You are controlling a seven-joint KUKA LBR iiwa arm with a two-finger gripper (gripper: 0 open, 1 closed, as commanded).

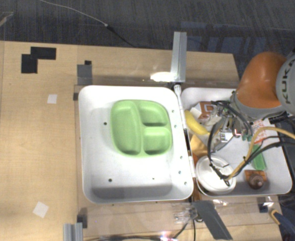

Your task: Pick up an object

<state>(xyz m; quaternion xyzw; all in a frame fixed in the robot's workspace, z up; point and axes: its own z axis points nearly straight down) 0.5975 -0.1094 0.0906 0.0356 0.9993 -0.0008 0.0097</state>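
Note:
The arm's wrist, with its orange band, hangs over the right bin (280, 185), and the gripper (226, 130) reaches down among cables near the bin's middle. Around it lie a yellow banana (195, 123), a white round bowl (213, 175), a small brown bottle (254, 179), a green stick-like item (258, 159) and a printed packet (206, 109). Cables and the wrist hide the gripper's tips. A green divided plate (139, 127) lies in the left bin (94, 174).
A metal post (179, 56) stands behind the seam between the two bins. Yellow and black cables (268, 134) trail from the wrist across the right bin. Bare wooden bench (31, 149) stretches to the left.

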